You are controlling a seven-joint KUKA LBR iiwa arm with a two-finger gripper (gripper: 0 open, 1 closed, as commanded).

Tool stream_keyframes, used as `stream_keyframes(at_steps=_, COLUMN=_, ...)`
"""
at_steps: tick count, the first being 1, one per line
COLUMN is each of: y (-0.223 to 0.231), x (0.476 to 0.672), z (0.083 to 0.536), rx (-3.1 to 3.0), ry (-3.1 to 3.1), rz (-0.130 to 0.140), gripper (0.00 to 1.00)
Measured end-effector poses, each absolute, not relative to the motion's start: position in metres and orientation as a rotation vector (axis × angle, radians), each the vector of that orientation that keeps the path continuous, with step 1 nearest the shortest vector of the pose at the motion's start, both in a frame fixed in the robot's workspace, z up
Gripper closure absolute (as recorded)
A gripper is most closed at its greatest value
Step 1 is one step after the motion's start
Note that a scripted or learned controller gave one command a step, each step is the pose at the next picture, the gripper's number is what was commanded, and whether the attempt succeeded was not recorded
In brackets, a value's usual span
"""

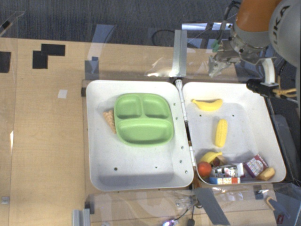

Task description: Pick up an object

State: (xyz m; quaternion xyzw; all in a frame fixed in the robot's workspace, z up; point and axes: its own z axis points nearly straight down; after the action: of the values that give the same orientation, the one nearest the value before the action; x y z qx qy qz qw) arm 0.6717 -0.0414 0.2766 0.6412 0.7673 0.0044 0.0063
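My gripper (220,66) hangs over the bench just beyond the far rim of the right bin (249,126), its fingers apart with nothing between them. In that bin, a banana (207,104) lies near the far left corner. A yellow corn cob (221,132) lies upright in the middle. Piled at the near edge are a red ball-like fruit (204,168), a second small banana (214,156), a white and blue box (229,170), a purple packet (256,164) and a small yellow item (267,173).
The left bin (136,168) holds a green divided plate (143,118) with a brown grainy piece (109,120) tucked at its left edge. A metal post (180,51) rises behind the divider between the bins. Cables and fixtures crowd the far right.
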Motion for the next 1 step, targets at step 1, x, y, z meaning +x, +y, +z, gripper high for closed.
stream_keyframes(at_steps=1, y=-0.0411, x=0.6717, z=0.2764, rx=2.005, ry=2.403, rz=0.014, gripper=0.00)
